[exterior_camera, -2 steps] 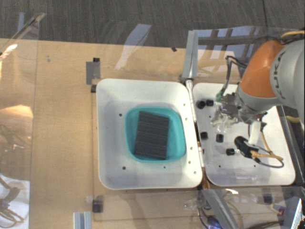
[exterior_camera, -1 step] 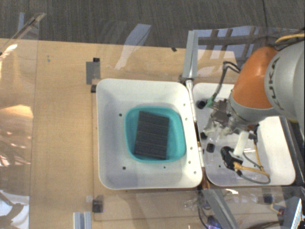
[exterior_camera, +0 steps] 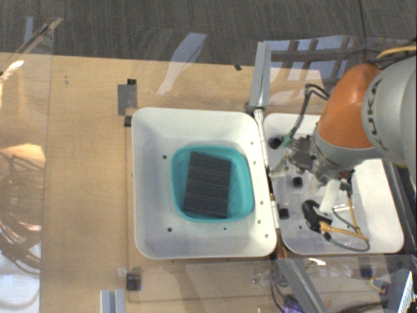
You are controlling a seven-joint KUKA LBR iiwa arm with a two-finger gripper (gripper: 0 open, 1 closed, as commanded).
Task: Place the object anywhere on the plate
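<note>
Ridged block (exterior_camera: 208,184) flat on plate (exterior_camera: 179,171).
Likely stiff, light, grippy; pinch across long edges. Right of plate, gripper (exterior_camera: 322,178): spread or closed, cannot tell.

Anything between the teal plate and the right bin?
Camera view: right of the plate, only the left bin's white wall and rim; otherwise bare.

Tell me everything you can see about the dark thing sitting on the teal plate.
The dark block is a flat, dark grey rectangle with faint ridges across its top, matte, perhaps foam or rubber. It lies flat in the middle of the teal plate, long side running up the view, slightly tilted. Only the plate touches it; the plate sits in the white bin on the view's left.
</note>
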